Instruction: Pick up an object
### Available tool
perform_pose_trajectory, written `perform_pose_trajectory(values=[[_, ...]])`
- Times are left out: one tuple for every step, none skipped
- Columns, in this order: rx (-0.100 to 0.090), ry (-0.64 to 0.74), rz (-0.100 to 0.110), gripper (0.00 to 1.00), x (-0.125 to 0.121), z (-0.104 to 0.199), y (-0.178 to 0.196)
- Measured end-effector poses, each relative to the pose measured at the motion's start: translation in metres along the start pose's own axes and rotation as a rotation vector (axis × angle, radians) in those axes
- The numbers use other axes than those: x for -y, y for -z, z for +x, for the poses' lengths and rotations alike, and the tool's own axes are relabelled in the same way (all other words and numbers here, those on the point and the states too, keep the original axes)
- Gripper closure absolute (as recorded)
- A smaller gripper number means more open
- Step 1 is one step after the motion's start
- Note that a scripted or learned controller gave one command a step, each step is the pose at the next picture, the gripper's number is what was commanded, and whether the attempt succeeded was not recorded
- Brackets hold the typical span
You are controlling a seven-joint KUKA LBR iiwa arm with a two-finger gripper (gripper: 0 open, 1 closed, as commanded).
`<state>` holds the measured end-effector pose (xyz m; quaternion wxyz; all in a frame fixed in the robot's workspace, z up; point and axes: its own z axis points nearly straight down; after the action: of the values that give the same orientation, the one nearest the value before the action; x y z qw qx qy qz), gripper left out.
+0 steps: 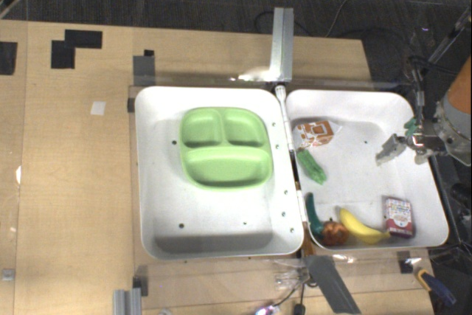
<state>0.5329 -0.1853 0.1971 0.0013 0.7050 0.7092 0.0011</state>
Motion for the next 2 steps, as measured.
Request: perform_pose_trajectory(values=[[0.000, -0.098, -0.012, 0.00, -0.003, 0.090, -0.106], [0.002, -0.015, -0.009, 0.00, -0.091, 0.094, -0.108]])
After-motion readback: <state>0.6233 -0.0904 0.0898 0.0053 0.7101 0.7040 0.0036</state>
